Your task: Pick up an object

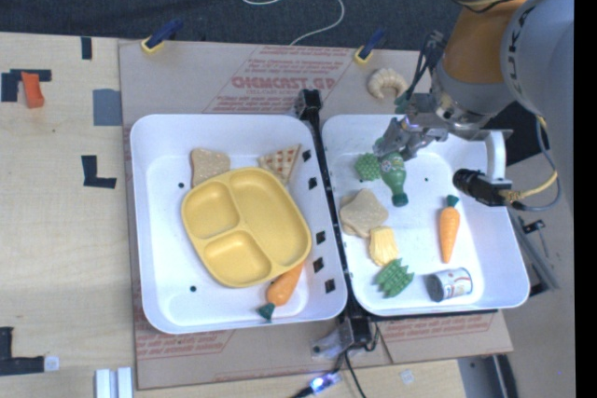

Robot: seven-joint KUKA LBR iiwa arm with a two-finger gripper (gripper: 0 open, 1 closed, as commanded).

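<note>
My gripper (396,147) hangs over the far left part of the right bin (494,294). It is directly above two green toys: a broccoli-like piece (369,169) and a green piece with a stem (397,184). Its tip overlaps their upper edges, and I cannot see whether it touches them. Closer to the front lie a bread slice (363,213), a yellow block (382,247), a green leafy piece (395,278), a small can (451,284) and a carrot (449,232).
The left bin (154,200) holds a yellow divided plate (246,226), a toast slice (209,164), a waffle wedge (283,160) and a second carrot (283,287). A pale ring-shaped toy (382,84) lies on the cardboard behind the right bin. A black divider (324,200) separates the bins.
</note>
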